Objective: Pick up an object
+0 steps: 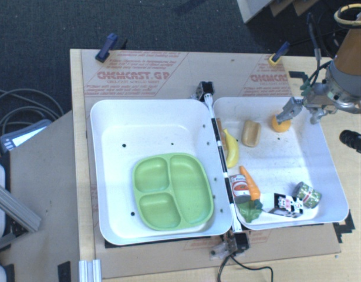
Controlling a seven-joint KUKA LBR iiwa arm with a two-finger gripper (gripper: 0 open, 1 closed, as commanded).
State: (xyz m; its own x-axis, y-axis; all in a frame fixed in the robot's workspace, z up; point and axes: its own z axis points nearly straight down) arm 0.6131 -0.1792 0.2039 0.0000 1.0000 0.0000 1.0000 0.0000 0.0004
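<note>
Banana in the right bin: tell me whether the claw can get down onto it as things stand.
Probably yes. The banana lies uncovered beside the divider between the bins, apart from the tan block. The claw hangs over the same bin's far side, nothing between them. The close divider wall may crowd one finger.

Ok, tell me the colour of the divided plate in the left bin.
Light green: the three-compartment plastic plate, clearest in the camera view.

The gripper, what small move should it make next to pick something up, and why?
Probably lower a little onto the orange piece: the gripper hangs at the right bin's far end, with one finger right beside that piece and nothing between the fingers yet.
</note>
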